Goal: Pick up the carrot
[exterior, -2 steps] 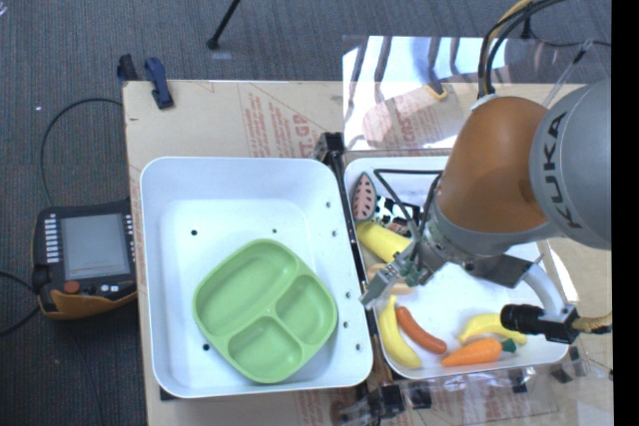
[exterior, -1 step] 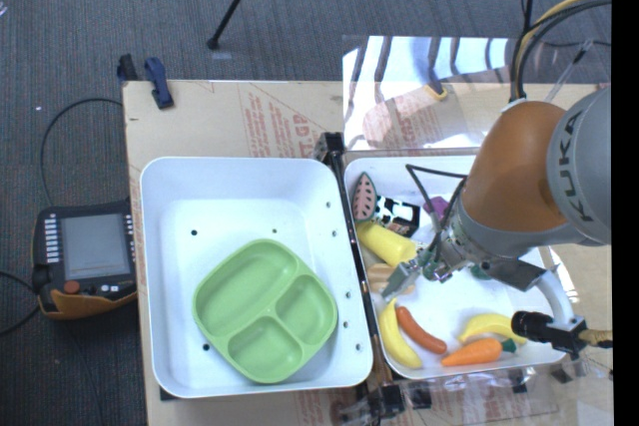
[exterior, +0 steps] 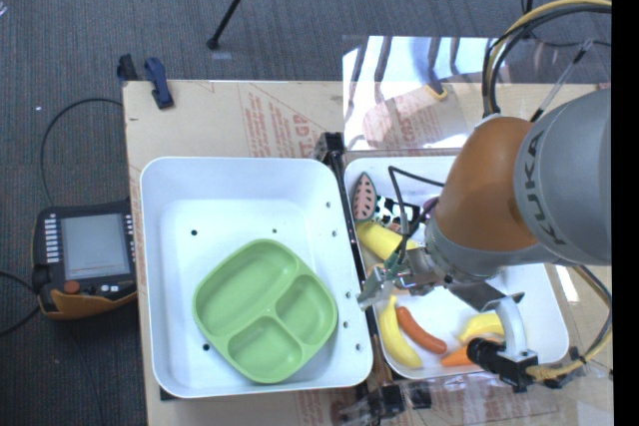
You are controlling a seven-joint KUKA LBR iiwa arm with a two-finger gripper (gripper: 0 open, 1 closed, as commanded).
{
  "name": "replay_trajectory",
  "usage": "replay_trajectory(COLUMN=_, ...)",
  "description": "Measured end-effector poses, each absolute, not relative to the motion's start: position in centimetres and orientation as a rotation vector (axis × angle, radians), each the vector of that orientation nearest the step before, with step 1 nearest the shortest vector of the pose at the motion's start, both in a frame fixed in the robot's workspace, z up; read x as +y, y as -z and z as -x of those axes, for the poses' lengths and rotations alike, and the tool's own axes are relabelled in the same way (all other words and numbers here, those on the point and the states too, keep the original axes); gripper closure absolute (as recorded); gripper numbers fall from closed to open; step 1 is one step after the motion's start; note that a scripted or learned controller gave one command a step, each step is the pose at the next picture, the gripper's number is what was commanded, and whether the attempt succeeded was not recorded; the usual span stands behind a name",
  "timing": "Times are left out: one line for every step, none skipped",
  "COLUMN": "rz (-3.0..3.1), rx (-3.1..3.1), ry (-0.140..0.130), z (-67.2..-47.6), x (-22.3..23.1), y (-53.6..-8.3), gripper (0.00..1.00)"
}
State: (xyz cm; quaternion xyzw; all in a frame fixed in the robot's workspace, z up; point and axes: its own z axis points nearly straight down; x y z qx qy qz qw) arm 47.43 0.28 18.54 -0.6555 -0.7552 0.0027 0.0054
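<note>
While the green divided plate (exterior: 268,311) sits in the left bin (exterior: 175,214), everything that matters is in the right bin (exterior: 559,334). Whether the claw (exterior: 384,282) is spread or pinched I cannot tell. The carrot (exterior: 421,332) lies just right of and below it, beside a banana (exterior: 397,337), long axis slanting down-right.

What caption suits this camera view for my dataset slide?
KUKA arm reaches over the right bin holding toy food; a green divided plate sits in the left bin.
</note>
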Motion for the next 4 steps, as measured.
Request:
replay_trajectory(rz=2.189, rx=-2.244, ry=-0.006, z=-48.8, x=-3.6, y=-18.6, gripper=0.00)
replay_trajectory(rz=2.510, rx=-1.869, ry=-0.014, z=-48.9, x=-8.7, y=-10.5, gripper=0.00)
replay_trajectory(rz=2.819, rx=-1.361, ry=-0.012, z=-47.4, x=-9.7, y=-8.5, gripper=0.00)
replay_trajectory(rz=2.612, rx=-1.725, ry=-0.008, z=-47.4, x=-10.1, y=-9.6, gripper=0.00)
